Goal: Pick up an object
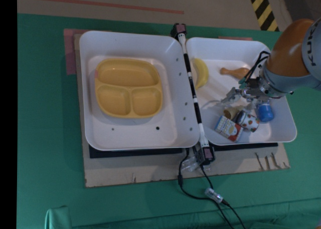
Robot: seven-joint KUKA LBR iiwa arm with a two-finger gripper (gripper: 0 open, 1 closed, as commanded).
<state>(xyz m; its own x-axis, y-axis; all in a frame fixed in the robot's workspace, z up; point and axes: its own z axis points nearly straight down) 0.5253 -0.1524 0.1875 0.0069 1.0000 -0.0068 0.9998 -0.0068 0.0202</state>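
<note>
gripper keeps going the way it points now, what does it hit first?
The gripper points down into the right bin. First contact looks like the small can or the juice carton just below it; depth is unclear from this slant.

My arm [301,57] is a grey KUKA with a broad, rounded orange band [291,47] above the wrist; dark lettering runs up the grey shell at the frame's edge. Black cables [259,61] loop from the wrist down to the gripper [241,95], a cluttered silver-grey metal assembly with small brackets, too blurred for me to make out finer detail.
</note>
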